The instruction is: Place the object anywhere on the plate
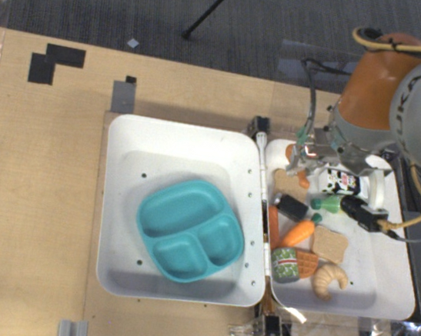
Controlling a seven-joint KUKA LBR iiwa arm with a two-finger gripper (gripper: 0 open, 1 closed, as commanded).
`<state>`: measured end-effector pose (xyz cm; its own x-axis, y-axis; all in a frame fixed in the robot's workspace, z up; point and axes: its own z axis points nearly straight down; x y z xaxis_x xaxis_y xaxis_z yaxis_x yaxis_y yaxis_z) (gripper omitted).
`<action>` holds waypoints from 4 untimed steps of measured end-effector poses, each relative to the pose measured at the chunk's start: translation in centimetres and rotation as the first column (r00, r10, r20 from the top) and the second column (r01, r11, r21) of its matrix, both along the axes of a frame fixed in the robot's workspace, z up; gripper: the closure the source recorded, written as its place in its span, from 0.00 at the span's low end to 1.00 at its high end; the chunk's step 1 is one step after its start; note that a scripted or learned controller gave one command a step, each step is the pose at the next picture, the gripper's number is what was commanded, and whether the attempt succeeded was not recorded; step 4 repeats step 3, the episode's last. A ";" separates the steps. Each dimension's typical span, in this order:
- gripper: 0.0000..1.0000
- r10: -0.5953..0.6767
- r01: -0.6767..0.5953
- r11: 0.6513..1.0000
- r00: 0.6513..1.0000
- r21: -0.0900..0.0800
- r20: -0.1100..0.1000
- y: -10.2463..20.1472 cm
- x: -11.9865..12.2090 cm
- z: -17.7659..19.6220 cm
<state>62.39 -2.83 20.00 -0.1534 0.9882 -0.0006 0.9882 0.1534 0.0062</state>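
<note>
In the camera view the teal plate (190, 230) sits bare in the left bin (114, 189), lower centre of the frame. The toy food is all piled in the right bin (398, 295): a carrot (299, 232), a slice of bread (329, 244), a croissant (331, 278) and a strawberry-ish thing (285, 264). So the object to move is somewhere in that heap. The gripper (305, 155) hangs over the upper left corner of the right bin, and whether it's spread or pinched can't be told from here, nothing visibly in it. Probably best to pick a piece lying loose, like the croissant, then lift well clear of the shared rim between the bins. Plenty of open room around the plate, so the drop looks forgiving
</note>
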 end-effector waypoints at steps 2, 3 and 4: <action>1.00 -0.161 0.161 0.987 0.987 0.002 -0.009 11.9 -9.3 -0.7; 0.00 -0.163 0.163 0.987 0.987 0.001 -0.008 11.8 -9.2 -0.6; 0.00 -0.163 0.163 0.987 0.987 0.001 -0.008 11.8 -9.2 -0.6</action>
